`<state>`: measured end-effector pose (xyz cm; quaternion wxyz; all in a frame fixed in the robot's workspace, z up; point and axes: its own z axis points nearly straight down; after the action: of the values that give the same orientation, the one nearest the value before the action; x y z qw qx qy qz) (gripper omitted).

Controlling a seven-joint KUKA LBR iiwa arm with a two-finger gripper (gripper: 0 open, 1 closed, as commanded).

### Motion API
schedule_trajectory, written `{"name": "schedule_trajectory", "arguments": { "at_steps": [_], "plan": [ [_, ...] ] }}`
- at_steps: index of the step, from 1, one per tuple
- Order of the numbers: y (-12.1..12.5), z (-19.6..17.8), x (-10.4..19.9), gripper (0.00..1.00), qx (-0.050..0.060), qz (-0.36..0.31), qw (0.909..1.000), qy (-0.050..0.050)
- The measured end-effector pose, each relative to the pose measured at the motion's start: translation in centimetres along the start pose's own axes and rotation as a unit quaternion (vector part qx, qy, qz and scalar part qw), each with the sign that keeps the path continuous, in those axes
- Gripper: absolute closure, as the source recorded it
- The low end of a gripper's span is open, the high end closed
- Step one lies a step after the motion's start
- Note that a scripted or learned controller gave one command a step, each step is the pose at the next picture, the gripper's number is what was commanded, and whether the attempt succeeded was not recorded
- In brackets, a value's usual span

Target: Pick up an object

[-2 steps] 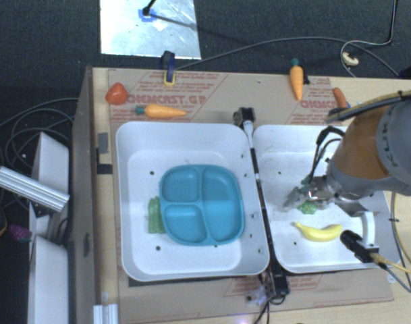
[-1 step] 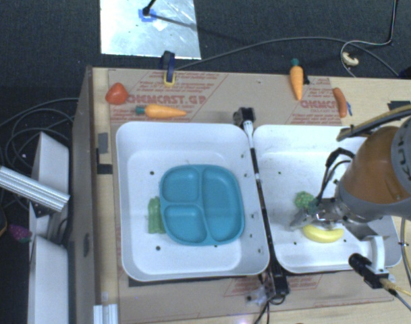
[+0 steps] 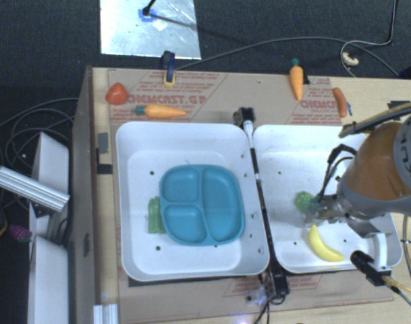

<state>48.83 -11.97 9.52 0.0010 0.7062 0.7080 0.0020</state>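
In the right bin (image 3: 286,147) a yellow banana (image 3: 322,244) lies near the front wall. A small green broccoli-like piece (image 3: 304,200) sits just behind it. My gripper (image 3: 324,211) hangs low over the bin, between the green piece and the banana, under the orange-banded wrist (image 3: 380,164). The left bin (image 3: 134,181) holds a blue divided plate (image 3: 201,203) with a green object (image 3: 154,216) against its left edge.
Toy carrots (image 3: 161,111) (image 3: 296,81), a red tomato-like toy (image 3: 116,94) and an orange piece (image 3: 339,102) lie on the cardboard behind the bins. A black divider (image 3: 256,181) runs between the bins. Cables trail at the left and back.
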Motion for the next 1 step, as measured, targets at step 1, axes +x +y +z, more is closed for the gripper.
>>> {"name": "schedule_trajectory", "arguments": {
  "at_steps": [1],
  "plan": [
    [2.60, -8.99, 5.82, 1.00, 0.000, -0.001, 1.0000, 0.000]
  ]
}}
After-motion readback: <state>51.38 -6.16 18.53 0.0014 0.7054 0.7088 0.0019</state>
